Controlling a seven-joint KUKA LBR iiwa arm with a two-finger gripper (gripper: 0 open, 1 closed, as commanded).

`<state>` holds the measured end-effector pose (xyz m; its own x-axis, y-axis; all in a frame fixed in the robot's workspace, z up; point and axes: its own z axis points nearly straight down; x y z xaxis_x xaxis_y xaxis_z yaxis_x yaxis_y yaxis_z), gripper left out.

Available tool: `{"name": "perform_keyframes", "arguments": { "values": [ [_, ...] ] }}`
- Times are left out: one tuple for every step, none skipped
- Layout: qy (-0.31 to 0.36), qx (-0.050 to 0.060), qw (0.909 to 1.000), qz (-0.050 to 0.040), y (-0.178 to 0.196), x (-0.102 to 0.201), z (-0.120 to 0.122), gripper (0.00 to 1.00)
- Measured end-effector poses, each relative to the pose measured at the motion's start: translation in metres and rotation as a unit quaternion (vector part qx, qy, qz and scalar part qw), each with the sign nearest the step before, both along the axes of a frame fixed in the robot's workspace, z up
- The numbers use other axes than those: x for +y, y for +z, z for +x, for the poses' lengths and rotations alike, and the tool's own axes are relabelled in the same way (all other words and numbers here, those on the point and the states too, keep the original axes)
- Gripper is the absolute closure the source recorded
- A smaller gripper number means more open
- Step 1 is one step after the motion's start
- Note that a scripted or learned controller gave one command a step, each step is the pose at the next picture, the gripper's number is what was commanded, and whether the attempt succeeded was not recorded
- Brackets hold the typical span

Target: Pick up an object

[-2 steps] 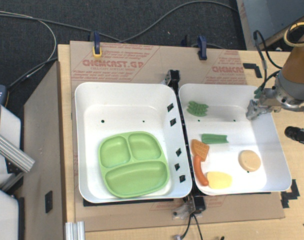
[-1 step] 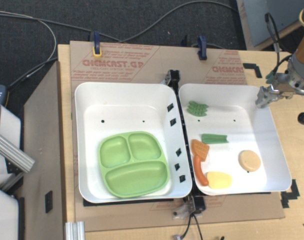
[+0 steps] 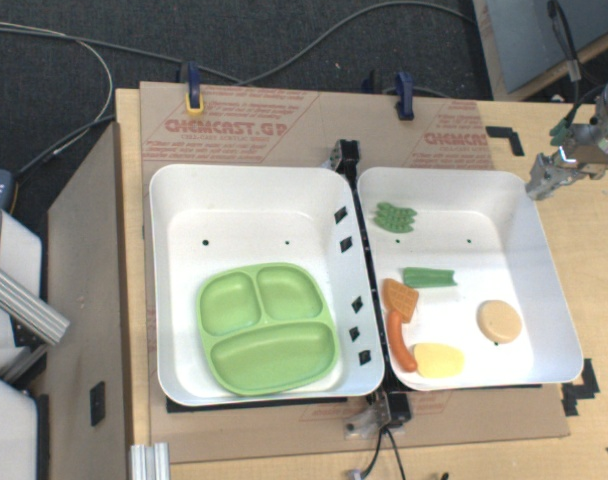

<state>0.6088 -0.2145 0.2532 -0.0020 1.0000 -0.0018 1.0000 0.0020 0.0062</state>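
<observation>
The right bin [image 3: 529, 230] holds several toy foods: a leafy green piece [image 3: 395, 217] at the back, a green bean-like stick [image 3: 428, 278] in the middle, an orange wedge [image 3: 401, 298], an orange-red sausage [image 3: 400, 343], a yellow piece [image 3: 439, 359] at the front and a tan round cookie [image 3: 499, 320] on the right. My gripper [image 3: 552, 173] hangs at the view's right edge, above the right bin's back right corner, away from all the foods. Nothing shows between its fingers.
The left bin [image 3: 174, 268] holds a green divided plate [image 3: 268, 326]. A black divider [image 3: 358, 258] runs between the bins. Clamps [image 3: 193, 88] [image 3: 404, 96] hold the cardboard base at the back. Cables lie on the dark floor behind.
</observation>
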Motion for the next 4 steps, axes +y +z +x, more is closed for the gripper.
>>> {"name": "perform_keyframes", "arguments": {
  "values": [
    [0.001,0.003,1.0,0.0017,0.006,0.052,-0.002,1.0],
    [0.001,0.005,1.0,0.0019,-0.01,0.105,-0.011,1.0],
    [0.002,0.004,1.0,0.002,-0.009,0.159,-0.009,1.0],
    [0.002,0.005,1.0,0.0023,-0.025,0.214,-0.019,1.0]
  ]
}}
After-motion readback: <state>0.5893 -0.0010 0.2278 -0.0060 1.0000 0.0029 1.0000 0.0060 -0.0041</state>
